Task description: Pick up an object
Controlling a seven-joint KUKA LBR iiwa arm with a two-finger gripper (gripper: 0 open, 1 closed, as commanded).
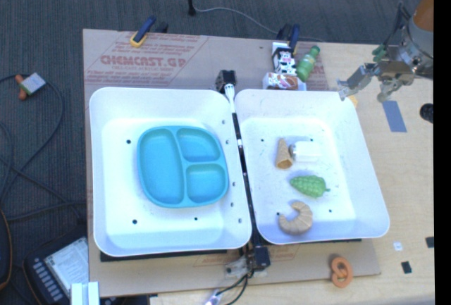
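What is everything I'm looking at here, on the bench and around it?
White bins: two, side by side on the bench.
Divided plate: one, blue, three compartments, in the left bin.
Cone-shaped toy: one, tan, right bin, upper middle.
White block: one, beside the cone.
Leafy toy: one, green, middle of the right bin.
Croissant toy: one, tan, near edge of the right bin.
Pretzel-like toy: one, orange, on the bench below the right bin.
Bottle: one, green, behind the bins.
Clamps: two, blue, at the board's far edge.
Gripper: one, grey, fingers spread, above the right bin's far right corner.
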